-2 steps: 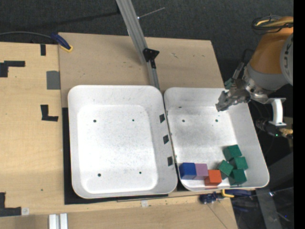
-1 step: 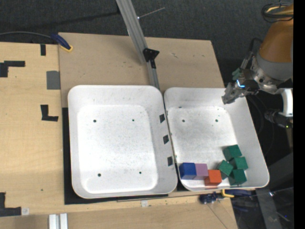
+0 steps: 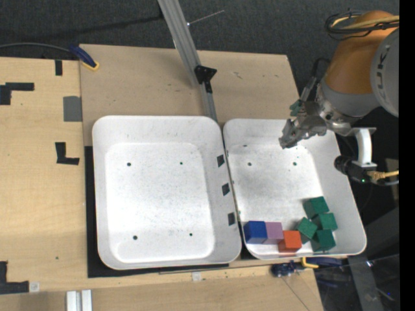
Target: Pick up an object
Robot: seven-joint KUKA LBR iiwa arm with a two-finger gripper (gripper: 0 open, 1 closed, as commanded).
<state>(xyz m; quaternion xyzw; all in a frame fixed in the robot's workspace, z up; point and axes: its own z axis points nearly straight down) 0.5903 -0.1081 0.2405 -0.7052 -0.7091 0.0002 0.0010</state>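
Nothing picked yet, judging by the scene: gripper (image 3: 290, 138) is hanging over the far end of the right bin (image 3: 272, 173), well apart from the blocks. Whether anything sits in its tip cannot be told at this size.

Blocks are crowding the right bin's near edge: blue block (image 3: 255, 230), purple block (image 3: 274, 230) and orange block (image 3: 291, 240) touching in a row along that edge; green blocks (image 3: 320, 223) are piling in the near right corner. All roughly cubic, no clear long axis. Left bin (image 3: 155, 135) is sitting alongside.
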